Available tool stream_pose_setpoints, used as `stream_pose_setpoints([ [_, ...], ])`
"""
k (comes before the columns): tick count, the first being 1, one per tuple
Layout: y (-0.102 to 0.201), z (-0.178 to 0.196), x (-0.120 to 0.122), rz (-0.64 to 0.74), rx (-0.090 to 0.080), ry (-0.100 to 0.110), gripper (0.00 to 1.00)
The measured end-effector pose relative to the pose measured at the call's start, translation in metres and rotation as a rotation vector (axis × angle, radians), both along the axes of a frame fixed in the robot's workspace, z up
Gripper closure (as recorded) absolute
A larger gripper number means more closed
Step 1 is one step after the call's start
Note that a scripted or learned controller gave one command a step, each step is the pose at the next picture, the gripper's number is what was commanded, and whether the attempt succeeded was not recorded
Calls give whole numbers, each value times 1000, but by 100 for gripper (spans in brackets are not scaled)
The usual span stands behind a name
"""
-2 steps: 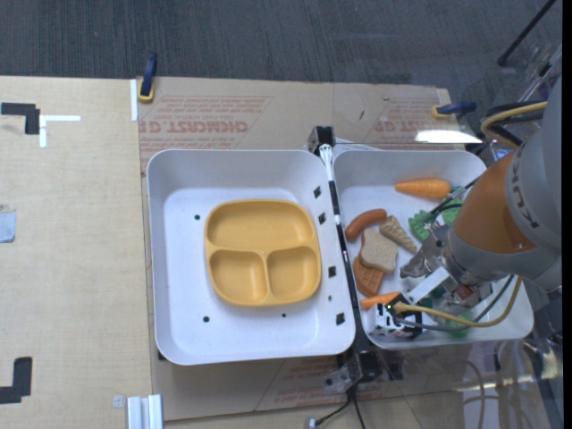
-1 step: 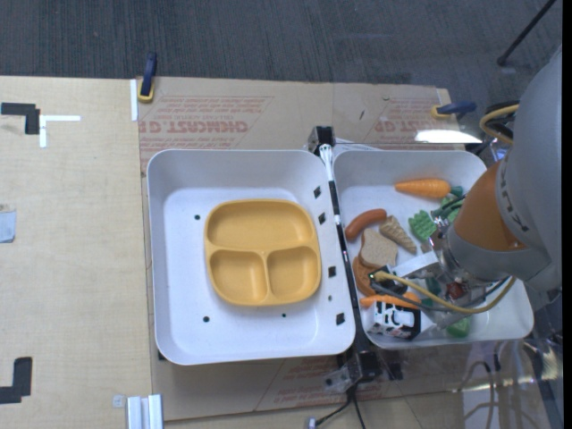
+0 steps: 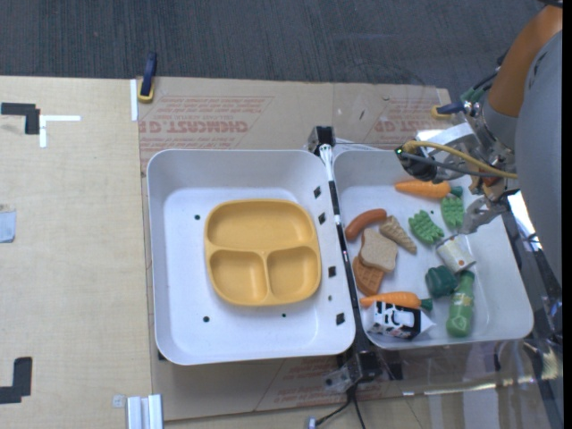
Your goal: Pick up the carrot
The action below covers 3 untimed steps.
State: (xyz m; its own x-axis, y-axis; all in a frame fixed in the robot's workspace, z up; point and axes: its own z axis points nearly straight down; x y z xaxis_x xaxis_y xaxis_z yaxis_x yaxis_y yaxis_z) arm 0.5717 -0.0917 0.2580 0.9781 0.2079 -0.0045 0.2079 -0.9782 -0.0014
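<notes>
gripper (image 3: 478, 206) state unclear amid cables beside carrot (image 3: 423, 187) in right bin (image 3: 514, 266).

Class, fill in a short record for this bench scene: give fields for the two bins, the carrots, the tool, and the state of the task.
left bin: holds a yellow divided plate
right bin: holds toy foods, among them a sausage and a bread slice
carrots: one near the far wall, one near the front
tool: over the right bin's far right part, beside the far carrot
task state: no carrot lifted
</notes>
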Motion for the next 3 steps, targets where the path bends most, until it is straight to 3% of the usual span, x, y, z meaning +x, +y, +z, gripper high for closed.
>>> stream_pose_setpoints([
  [1, -12, -74, -51, 23, 1, 3, 0],
  [2, -44, -161, 9, 80, -2, -14, 0],
  [3, -4, -110, -71, 179, 4, 2, 0],
])
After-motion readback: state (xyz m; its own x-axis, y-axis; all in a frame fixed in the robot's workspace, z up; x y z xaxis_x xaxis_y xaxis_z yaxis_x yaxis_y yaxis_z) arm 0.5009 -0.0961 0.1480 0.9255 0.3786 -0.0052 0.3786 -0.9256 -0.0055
